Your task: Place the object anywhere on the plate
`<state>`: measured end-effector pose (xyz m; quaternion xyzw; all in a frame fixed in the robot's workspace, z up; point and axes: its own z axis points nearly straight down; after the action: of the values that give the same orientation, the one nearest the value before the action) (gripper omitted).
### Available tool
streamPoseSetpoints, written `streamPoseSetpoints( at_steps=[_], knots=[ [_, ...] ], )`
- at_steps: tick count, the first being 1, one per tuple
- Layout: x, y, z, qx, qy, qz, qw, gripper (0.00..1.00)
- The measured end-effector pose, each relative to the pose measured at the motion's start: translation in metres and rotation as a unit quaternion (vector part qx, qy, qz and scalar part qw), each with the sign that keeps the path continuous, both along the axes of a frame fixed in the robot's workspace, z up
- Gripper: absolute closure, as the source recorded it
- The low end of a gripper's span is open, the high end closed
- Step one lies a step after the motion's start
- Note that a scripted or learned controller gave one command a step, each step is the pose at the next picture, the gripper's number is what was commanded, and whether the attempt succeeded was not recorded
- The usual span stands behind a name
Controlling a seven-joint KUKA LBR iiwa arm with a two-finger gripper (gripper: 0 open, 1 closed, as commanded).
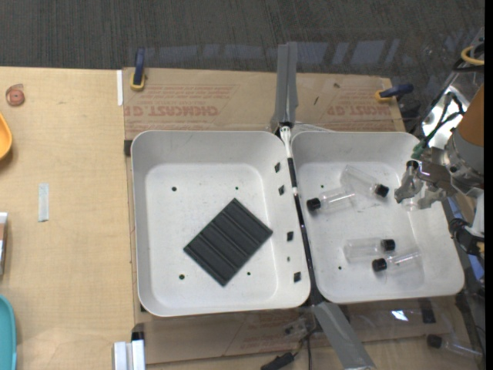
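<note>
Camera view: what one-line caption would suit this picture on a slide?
A robot gripper hangs over the right bin of clear vials, while a dark ridged plate lies in the left bin.

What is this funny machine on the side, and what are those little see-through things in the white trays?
That is a robot arm reaching in from the right; its gripper works like a two-finger hand. One camera looks down from above the bench. There are two shallow white trays: the left bin has a dark ridged plate lying flat in it, and the right bin has four small clear vials with black caps. The gripper hangs over the right bin's far side. I cannot tell whether it holds anything.
</note>
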<state>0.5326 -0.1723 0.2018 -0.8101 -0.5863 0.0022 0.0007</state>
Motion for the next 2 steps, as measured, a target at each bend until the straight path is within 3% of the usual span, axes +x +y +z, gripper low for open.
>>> streamPoseSetpoints(
  at_steps=[1,2],
  knots=[
    [0.071,0.041,-0.006,-0.0006,0.0,-0.102,0.9947,1.0],
    [0.126,0.113,0.054,-0.0006,-0.001,-0.007,1.0,1.0]
  ],
)
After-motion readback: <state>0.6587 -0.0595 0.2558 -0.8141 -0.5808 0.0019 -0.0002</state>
